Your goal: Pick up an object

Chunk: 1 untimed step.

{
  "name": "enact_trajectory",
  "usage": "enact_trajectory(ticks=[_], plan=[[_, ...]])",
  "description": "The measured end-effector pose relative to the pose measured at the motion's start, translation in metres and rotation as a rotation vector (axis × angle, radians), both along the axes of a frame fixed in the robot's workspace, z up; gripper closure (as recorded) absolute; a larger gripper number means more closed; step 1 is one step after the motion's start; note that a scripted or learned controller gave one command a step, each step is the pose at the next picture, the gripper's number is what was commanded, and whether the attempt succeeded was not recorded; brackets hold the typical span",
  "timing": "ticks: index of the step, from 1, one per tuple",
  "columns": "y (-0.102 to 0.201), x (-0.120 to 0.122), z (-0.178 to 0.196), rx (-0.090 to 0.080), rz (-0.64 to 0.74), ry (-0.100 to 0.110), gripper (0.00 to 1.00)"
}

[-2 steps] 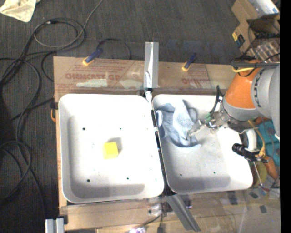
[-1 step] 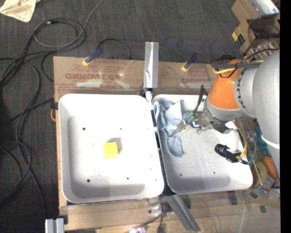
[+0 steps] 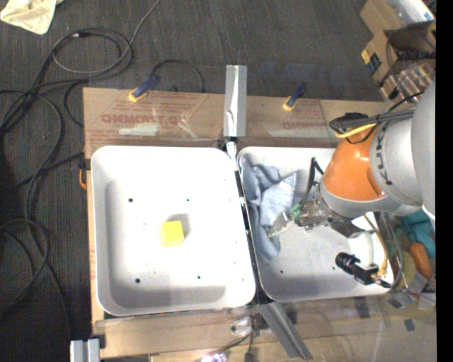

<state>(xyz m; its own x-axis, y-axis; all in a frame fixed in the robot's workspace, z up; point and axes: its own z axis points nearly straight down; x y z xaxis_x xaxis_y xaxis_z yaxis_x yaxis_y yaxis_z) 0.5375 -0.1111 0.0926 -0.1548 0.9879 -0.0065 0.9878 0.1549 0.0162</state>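
Find claw [image 3: 282, 225] low in right bin [image 3: 311, 286], at near edge of pale blue cloth [image 3: 272, 192]; touching the cloth or just above it, not determinable. Claw state: cannot tell, the tip being small, blurred and lost against the cloth folds. Cloth crumpled along left wall of right bin, running from far left corner toward mid-bin. Second candidate object: yellow block [image 3: 173, 232], lying flat in left bin [image 3: 113, 177], slightly nearer than centre, clear of every wall and well apart from claw. Between block and claw: the two adjoining bin walls. Across right half of right bin: grey arm with orange band [image 3: 350, 177], hiding that bin's far right corner and part of its right wall. Behind bins, at their junction: upright metal post [image 3: 236, 99]. Under both bins: tabletop [image 3: 141, 127], covered with printed cardboard sheet and fitted at far edge with two clamps [image 3: 144, 89] [image 3: 294, 97]. On dark floor to left: loose black cables [image 3: 42, 120]. Cut off at top left corner: pale rag [image 3: 32, 14]. Cut off at top right: cardboard boxes [image 3: 396, 49]. At right edge, partly hidden by arm: teal item [image 3: 416, 230] and orange item [image 3: 422, 259], not identifiable.
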Motion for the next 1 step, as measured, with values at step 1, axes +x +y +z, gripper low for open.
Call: enact_trajectory(ticks=[1], plan=[[-0.039,0.0753,0.0449,0.001,-0.022,0.018,0.0]])
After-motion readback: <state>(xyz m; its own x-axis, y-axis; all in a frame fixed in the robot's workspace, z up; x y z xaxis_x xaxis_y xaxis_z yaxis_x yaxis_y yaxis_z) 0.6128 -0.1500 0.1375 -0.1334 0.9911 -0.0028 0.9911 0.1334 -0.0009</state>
